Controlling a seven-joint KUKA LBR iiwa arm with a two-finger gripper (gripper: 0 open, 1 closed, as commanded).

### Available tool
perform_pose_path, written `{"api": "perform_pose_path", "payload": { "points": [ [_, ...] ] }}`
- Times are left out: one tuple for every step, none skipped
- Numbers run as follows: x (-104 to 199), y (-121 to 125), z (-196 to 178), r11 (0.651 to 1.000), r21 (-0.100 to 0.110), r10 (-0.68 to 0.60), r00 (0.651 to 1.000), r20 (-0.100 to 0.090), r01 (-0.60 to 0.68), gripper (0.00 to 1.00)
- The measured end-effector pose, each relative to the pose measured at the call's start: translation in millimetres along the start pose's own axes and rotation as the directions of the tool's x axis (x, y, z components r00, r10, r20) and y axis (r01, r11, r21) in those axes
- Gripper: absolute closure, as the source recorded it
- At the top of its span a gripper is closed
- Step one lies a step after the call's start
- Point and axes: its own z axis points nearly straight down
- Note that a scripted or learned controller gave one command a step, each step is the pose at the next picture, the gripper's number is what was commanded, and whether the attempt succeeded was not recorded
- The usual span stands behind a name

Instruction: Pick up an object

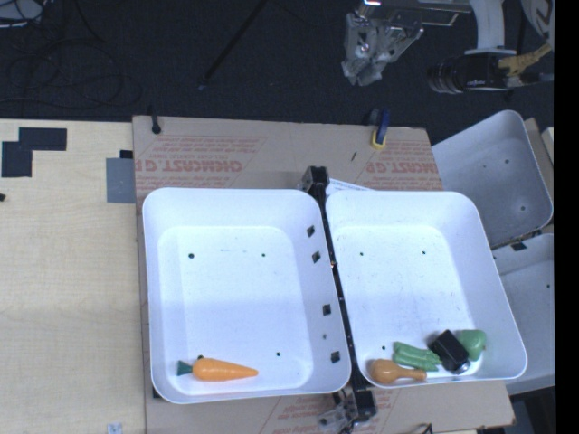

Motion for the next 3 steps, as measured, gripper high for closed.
{"api": "perform_pose_path", "payload": {
  "points": [
    [72.9, 0.7, 0.3, 1.0, 0.0, 0.003, 1.0, 0.001, -0.003, 1.0],
    [123.4, 1.3, 0.6, 1.0, 0.001, 0.004, 1.0, 0.002, -0.004, 1.0],
    [146.0, 2.0, 0.3, 1.0, 0.0, 0.008, 1.0, 0.003, -0.008, 1.0]
  ]
}}
